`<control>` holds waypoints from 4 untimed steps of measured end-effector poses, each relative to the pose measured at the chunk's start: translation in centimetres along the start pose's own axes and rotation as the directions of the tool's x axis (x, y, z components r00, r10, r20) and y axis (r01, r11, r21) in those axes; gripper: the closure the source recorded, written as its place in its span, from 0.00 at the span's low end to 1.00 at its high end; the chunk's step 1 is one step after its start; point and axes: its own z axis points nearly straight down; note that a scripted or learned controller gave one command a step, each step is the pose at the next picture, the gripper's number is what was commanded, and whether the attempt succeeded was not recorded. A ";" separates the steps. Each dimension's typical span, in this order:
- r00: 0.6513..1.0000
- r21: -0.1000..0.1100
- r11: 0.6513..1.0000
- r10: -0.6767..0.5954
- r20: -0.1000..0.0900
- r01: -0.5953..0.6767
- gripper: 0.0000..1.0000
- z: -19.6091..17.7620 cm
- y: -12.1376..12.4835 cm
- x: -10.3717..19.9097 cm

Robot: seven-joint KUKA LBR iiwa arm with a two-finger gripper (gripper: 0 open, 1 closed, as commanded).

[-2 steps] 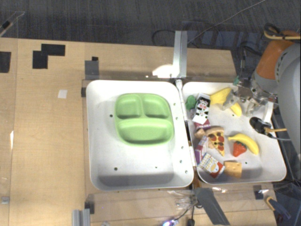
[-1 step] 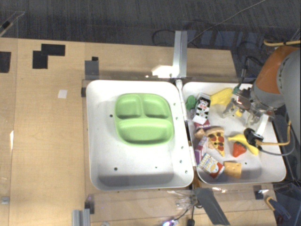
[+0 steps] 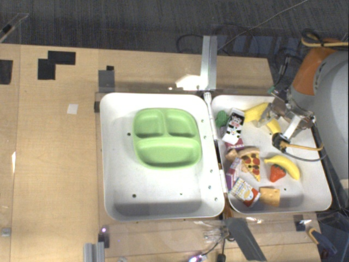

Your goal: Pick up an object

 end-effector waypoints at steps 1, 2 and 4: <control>0.939 0.035 0.939 0.342 0.029 -0.343 0.00 -0.1 1.2 0.7; 0.790 0.013 0.790 0.613 0.016 -0.614 0.00 0.0 1.1 0.2; 0.753 -0.009 0.752 0.659 0.000 -0.659 0.00 0.0 -4.1 5.8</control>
